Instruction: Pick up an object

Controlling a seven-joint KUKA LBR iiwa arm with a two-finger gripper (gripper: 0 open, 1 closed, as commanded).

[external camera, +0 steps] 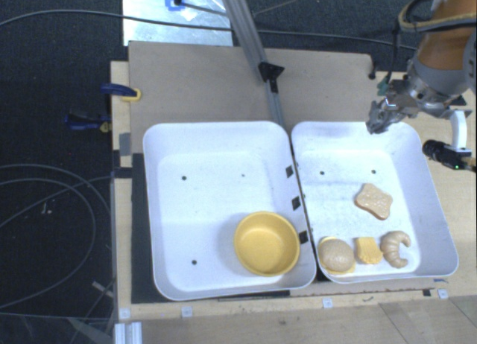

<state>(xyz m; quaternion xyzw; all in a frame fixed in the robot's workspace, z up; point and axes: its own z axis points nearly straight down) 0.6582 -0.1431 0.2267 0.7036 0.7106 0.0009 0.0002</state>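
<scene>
Nearest the lens, low in the left bin: yellow bowl, upright, mouth up, close to that bin's near right corner. Just right of the bowl, on the seam where the two bin walls meet: black clips. Past them, still right of the bowl: round bread roll in the right bin, close against its near wall. Further right of the bowl along that same wall, in a row: small yellow block, touching or all but touching the roll, then a pale curved croissant, just beside the block. Right of the bowl and further back, apart from the row: flat tan toast-like slice, lying on the bin floor.

Much further back and right of the bowl, over the right bin's far right corner: gripper, dark, pointing downward, well apart from slice, roll, block and croissant. Released or clenched: cannot tell at this size and angle. Beyond it, up and right from the bowl: grey arm with its orange band.

Behind the bowl, slanting up across the brown bench board: metal pole carrying a black fitting. Far left of the bowl and back, at the bench edge: blue-and-yellow clamp. Left of the bowl, off the bench, on dark floor: loose black cables.
</scene>
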